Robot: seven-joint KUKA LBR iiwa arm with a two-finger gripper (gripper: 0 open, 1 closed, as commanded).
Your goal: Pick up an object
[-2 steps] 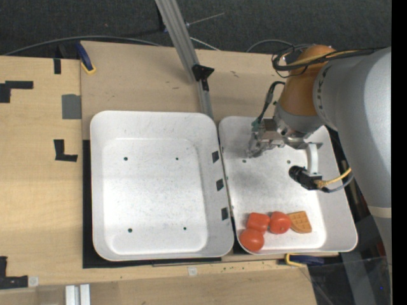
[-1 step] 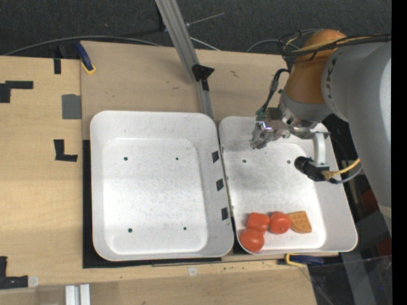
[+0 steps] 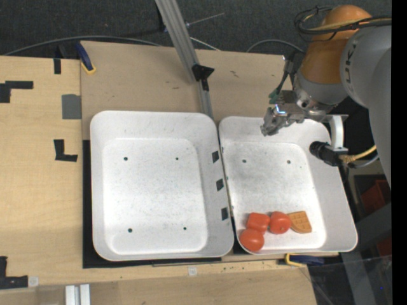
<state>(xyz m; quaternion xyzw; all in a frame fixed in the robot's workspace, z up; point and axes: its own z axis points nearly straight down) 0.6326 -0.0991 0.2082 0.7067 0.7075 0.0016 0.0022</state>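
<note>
Nearest you, along the front wall of the right bin (image 3: 331,189), you find the objects bunched in a short row. Three red tomato-like pieces (image 3: 261,229) sit clustered: one low at the front-left, two just behind it, all touching or nearly so. They are rounded, so you cannot read a long axis on any single one. Just beside the rightmost of them lies an orange cracker-like piece (image 3: 300,222), flat on the bin floor, roughly squarish, with one corner turned toward the bin's right wall. Taken together, the row runs left to right, parallel to the bin's front rim.

The left bin (image 3: 152,183) stands beside the right one; their inner rims meet along a seam with small black clips.

Farther back, the pincer (image 3: 272,124) hangs over the rear rim of the right bin, near its back-left area, well apart from the objects at the front. You cannot tell whether its fingers are spread or pressed together; nothing is visible between them. The arm (image 3: 337,49) enters from the right, its orange band above the wrist.

Beyond the bins, a grey pole (image 3: 181,33) crosses the bench (image 3: 127,81) at a slant.
</note>
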